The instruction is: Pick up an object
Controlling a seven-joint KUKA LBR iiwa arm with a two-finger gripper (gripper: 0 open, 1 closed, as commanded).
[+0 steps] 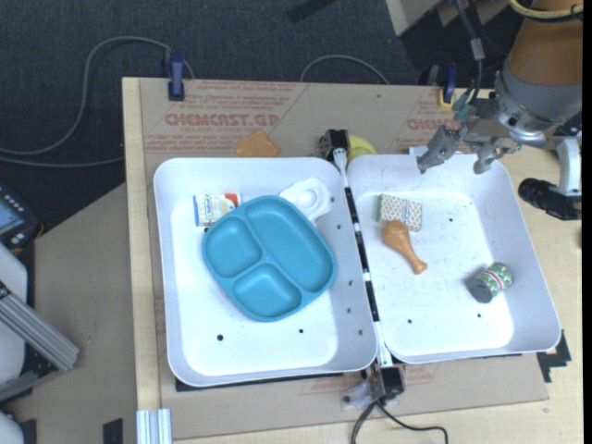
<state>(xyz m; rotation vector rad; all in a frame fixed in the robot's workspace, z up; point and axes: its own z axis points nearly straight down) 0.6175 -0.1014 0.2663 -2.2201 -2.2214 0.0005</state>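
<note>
I have the gripper [460,154] hanging over the far rim of the right bin [532,248], fingers spread wide with nothing between them, so I judge this the approach step: no object is picked yet. Candidates in that bin are a toy chicken drumstick [404,244] near the middle, a patterned sponge-like block [400,211] touching its far end, and a small green-and-grey can [490,281] nearer the right wall. Next I'd need to swing inward over one of them, line the fingers across it and descend. The left bin [176,248] holds a blue divided plate [268,257]. On the worktop's [148,128] board I read "CHEMCAST GP" in red.
</note>
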